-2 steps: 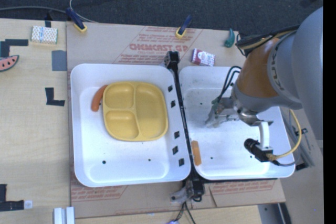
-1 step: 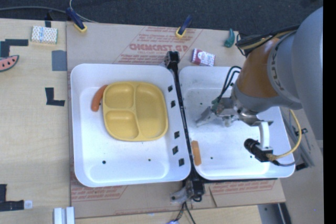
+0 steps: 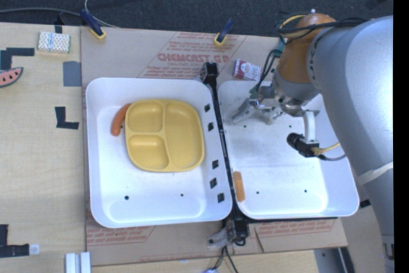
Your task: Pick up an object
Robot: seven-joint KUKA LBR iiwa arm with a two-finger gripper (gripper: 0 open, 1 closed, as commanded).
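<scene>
Yellow divided plate (image 3: 165,135) fills the left bin (image 3: 105,201), orange sausage (image 3: 118,119) touching its left edge; pincer (image 3: 246,110) hangs over the right bin (image 3: 332,198), fingers spread, gripping nothing.

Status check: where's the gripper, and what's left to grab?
Gripper low over right bin, nothing between jaws. Orange piece at that bin's left wall. Another beside yellow tray, left bin.

Tool (image 3: 241,113) low in right bin (image 3: 332,198); yellow tray (image 3: 165,135), orange piece (image 3: 117,119) in left bin (image 3: 105,195).
</scene>
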